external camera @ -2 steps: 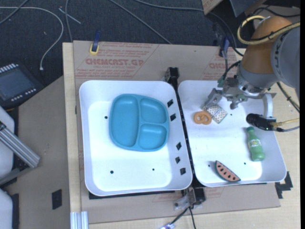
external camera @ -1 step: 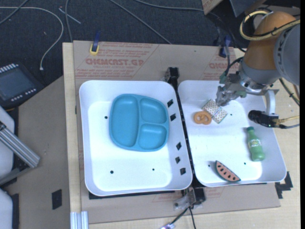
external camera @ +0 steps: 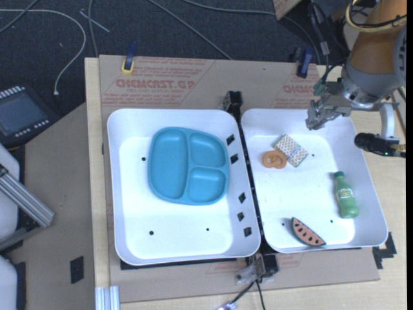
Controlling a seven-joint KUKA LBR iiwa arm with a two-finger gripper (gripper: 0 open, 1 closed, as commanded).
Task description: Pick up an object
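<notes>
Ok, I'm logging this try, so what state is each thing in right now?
Gripper: above the right bin's far edge, holding nothing.
Blue plate: flat in the left bin.
Pretzel: flat, touching the checkered packet.
Green bottle: lying on its side.
Watermelon slice: flat near the front rim.

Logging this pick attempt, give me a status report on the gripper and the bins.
Gripper over right bin's far edge, holding nothing visible. Pretzel, checkered packet, green bottle, watermelon slice untouched. Nothing blocking.
</notes>
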